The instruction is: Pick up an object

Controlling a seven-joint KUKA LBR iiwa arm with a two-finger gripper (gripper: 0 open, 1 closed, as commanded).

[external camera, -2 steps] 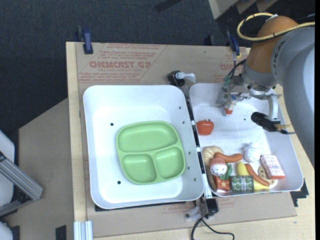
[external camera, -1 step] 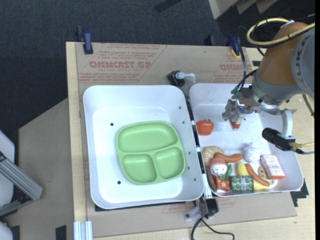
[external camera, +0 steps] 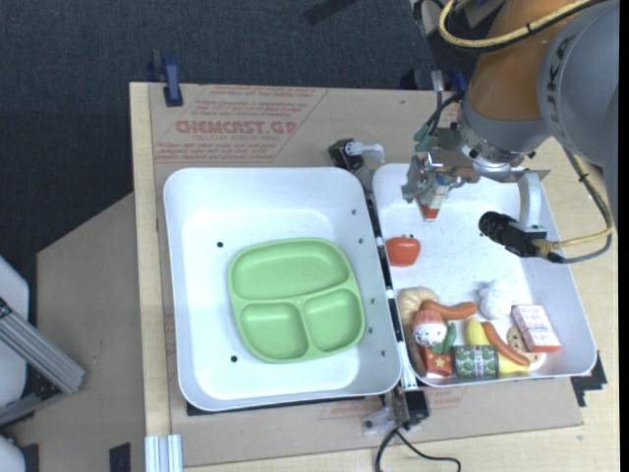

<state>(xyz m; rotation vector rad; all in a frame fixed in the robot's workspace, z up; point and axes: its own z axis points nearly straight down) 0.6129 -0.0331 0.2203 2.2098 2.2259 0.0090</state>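
Right bin (external camera: pixel 565 293): gripper (external camera: pixel 429 205) poised over far-left area, finger state cannot be told. Red tomato-like toy (external camera: pixel 402 250) just below it, against the left wall, not held. Toy food pile (external camera: pixel 477 337) in near corner. Left bin (external camera: pixel 197 224): green divided tray (external camera: pixel 295 298).

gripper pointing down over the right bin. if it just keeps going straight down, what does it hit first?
Most likely bare bin floor. The gripper hangs over an open white patch at the back of the right bin. The tomato sits just nearer the camera, apparently off that line, though depth is hard to judge.
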